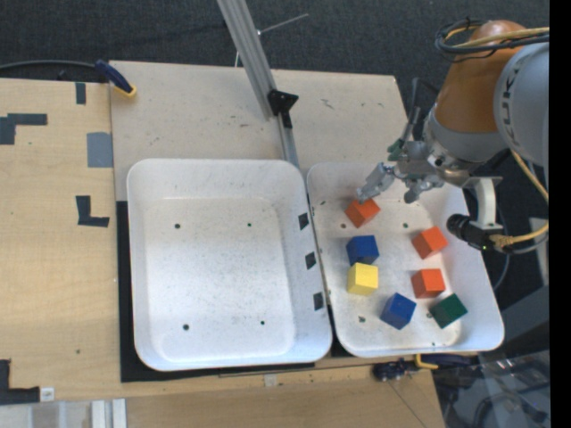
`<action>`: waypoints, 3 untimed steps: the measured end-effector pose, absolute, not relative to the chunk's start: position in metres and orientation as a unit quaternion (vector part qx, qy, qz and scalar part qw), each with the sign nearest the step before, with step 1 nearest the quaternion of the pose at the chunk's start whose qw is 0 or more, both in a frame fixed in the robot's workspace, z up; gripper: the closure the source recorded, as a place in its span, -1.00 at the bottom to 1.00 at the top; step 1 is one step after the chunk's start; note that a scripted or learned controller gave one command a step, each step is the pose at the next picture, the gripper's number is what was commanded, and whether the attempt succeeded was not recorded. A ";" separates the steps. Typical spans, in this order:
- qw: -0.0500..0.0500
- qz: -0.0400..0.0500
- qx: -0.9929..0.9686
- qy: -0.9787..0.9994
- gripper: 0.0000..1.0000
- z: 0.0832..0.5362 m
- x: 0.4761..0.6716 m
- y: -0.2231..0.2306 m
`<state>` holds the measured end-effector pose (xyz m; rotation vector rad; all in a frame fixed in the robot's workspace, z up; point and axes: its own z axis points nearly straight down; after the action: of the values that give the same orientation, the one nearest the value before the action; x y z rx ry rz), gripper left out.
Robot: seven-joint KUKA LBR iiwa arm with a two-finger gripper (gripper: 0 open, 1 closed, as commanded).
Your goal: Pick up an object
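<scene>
Standing over the right bin (464, 333), the gripper (393, 185) hangs with fingers spread, nothing between them, just above an orange cube (362, 210) lying in the bin's upper left part. The bins rest on a light wooden bench (53, 266) over dark carpet (107, 12). The left bin (143, 328) sits beside it, their rims touching.

Robotics lab, taped bench (53, 185), white bins (143, 239)
</scene>
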<state>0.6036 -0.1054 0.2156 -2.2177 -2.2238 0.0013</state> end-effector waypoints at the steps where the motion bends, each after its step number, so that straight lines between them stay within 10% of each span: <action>1: 0.001 0.000 -0.706 -0.708 -1.00 0.216 0.604 -0.106; 3: 0.002 0.003 -0.706 -0.708 -1.00 0.109 0.606 -0.102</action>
<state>0.6065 -0.1023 0.1085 -2.2164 -2.2203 0.0081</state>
